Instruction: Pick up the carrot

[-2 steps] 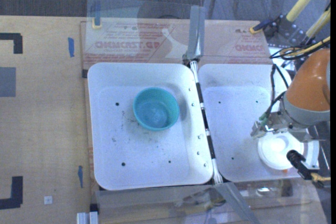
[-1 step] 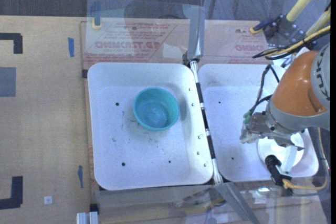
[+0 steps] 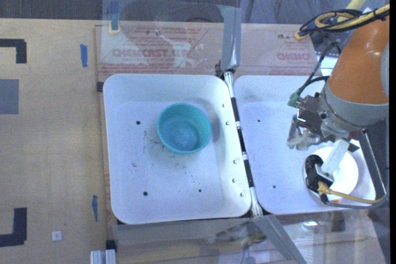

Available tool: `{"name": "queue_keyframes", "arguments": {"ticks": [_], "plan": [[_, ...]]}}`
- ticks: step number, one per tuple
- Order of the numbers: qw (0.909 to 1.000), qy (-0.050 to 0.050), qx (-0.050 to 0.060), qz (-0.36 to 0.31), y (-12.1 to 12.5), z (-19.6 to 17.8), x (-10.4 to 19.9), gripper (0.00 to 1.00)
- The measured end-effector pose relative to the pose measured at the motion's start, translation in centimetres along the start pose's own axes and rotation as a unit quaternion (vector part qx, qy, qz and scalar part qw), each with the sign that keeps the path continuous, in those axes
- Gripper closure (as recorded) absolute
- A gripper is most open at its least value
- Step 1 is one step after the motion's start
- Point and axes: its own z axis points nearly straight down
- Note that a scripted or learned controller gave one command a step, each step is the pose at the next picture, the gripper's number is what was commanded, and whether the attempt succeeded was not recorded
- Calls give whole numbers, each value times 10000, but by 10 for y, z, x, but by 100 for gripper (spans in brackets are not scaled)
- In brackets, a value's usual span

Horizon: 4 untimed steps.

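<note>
My gripper [image 3: 301, 135] hangs over the middle of the right bin [image 3: 272, 182], pointing down, with the grey and orange arm [image 3: 362, 71] reaching in from the right. The arm and wrist hide much of that bin's right half. No orange thing lies on the bare white floor of the bin to the gripper's left or in front of it.
A teal bowl [image 3: 183, 127] stands upright in the middle of the left bin [image 3: 124, 195]. A white round plate-like thing [image 3: 350, 175] lies at the right bin's near right, partly under the wrist. A ridge [image 3: 238, 139] divides the two bins.
</note>
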Motion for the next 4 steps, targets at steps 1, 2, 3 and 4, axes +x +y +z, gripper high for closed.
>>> {"name": "queue_keyframes", "arguments": {"ticks": [1, 2, 3, 4], "plan": [[9861, -1, -10, -1660, 10, -75, -23, 100], [9927, 4, 6, -1203, -2, 79, 3, 100], [9895, 1, -10, -1446, 27, -10, -66, 100], [9997, 4, 18, 245, 12, 46, -29, 100]]}}
